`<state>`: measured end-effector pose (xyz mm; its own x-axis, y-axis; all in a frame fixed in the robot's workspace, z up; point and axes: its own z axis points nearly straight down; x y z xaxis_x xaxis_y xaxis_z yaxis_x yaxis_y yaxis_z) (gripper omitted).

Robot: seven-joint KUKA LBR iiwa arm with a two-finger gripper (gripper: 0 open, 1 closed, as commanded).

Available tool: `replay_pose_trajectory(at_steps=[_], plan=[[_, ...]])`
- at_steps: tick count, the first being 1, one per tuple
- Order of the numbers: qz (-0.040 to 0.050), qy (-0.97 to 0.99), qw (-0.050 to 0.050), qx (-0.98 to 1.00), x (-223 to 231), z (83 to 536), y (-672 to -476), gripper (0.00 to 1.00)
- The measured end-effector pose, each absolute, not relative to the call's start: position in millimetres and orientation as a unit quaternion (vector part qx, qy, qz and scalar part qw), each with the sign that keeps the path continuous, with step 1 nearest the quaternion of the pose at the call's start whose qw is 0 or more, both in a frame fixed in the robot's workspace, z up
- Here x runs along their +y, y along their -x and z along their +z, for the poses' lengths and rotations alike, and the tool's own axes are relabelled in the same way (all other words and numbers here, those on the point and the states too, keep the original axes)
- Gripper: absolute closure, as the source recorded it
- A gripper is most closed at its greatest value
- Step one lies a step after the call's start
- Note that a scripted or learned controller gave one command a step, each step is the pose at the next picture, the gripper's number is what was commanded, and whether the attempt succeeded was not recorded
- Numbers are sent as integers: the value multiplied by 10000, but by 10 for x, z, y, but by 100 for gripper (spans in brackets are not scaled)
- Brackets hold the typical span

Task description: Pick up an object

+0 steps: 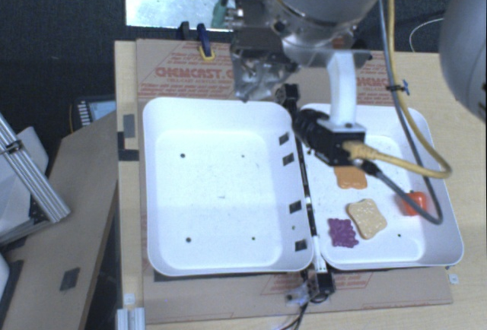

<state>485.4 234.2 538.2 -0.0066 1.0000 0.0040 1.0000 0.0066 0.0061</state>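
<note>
So the gripper hung over the back edge of the left bin, can't tell its grip, while the toast, grapes and cheese all lay off toward the right bin's front.

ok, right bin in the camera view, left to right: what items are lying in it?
purple grape cluster → slice of bread → orange-red piece. Left out: the flat orange piece, which sits above the grapes and bread and overlaps both in x.
</note>
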Motion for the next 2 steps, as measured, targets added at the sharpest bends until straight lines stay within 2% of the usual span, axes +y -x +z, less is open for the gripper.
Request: replay_pose_trajectory(at_steps=[1,2], plan=[[12,-7049,0,7093,2344,5352,-4862,0],[28,-7032,2,7110,2349,5466,-4864,100]])
